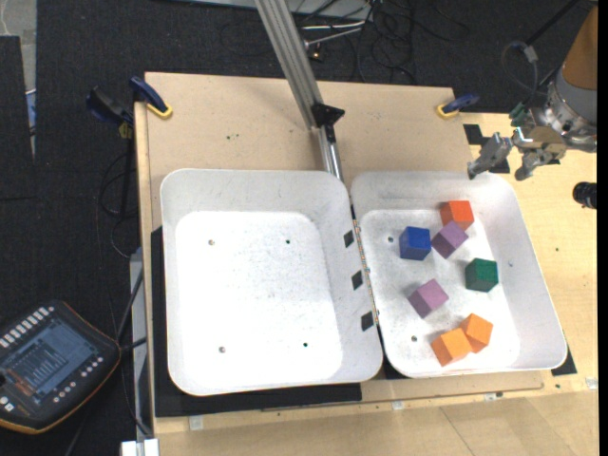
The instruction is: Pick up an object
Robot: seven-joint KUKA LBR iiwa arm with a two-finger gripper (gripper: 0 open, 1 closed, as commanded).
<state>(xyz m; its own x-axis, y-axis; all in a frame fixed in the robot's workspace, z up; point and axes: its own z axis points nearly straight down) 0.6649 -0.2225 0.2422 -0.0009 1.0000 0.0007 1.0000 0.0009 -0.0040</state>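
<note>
1. The wooden bench (247, 122) fills most of the view; its lower right part runs out of the picture, and blue and yellow clamps (142, 93) grip its top corners.
2. The left bin (190, 198) is a shallow white tray with a speckled floor and a few small dark holes.
3. The right bin (532, 283) sits just beside it, touching along the middle seam, where small black tabs show.
4. A grey metal strut (285, 41) slants down from the top edge to the seam between the bins; its upper end is cut off.
5. The arm (581, 55) enters at the upper right, with most of its body out of frame and only a tan and grey stretch visible.
6. The gripper (513, 157) hangs over the bench just beyond the right bin's top right corner. Its two fingers stand apart with nothing between them, though they are small and a little blurred.
7. The blocks, all in the right bin:
   - orange block (457, 213) near the top, touching a purple block (448, 239);
   - blue block (414, 242) just left of that;
   - green block (482, 275) toward the right wall;
   - a second purple block (428, 297) mid-bin;
   - two orange blocks (463, 338) pressed together near the bottom edge.
8. A handheld pendant (43, 364) lies on the dark floor at lower left, its screen unreadable.
</note>
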